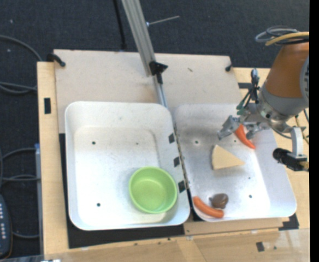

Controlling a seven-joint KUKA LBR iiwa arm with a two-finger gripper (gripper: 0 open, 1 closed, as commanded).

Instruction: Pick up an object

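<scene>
We see the arm (286, 72) reaching in from the right, its orange band above the wrist, with the gripper (237, 129) hanging over the far part of the right bin (274, 192). An orange carrot-shaped piece (244, 137) sits right at the fingertips, slanting from the gripper toward the bin's right edge. It appears to lie between the fingers, so we read the claw as closed on it, though the fingers are small and partly lost against the wrist hardware.

Just nearer than the gripper, close to the middle of the right bin, lies a tan wedge (225, 159), apart from the orange piece. At the near left corner of the same bin we find a second orange piece (208, 207), lying along the near edge, with a small dark brown lump (219, 200) touching or just beside it.

The left bin (94, 130) holds a light green bowl (153, 189) near its near right corner, upright, close to the wall shared with the right bin.

Both bins rest side by side on the bench (105, 72). A grey metal rail (140, 29) runs at a slant from the far edge of the view down to the gap between the two bins.
</scene>
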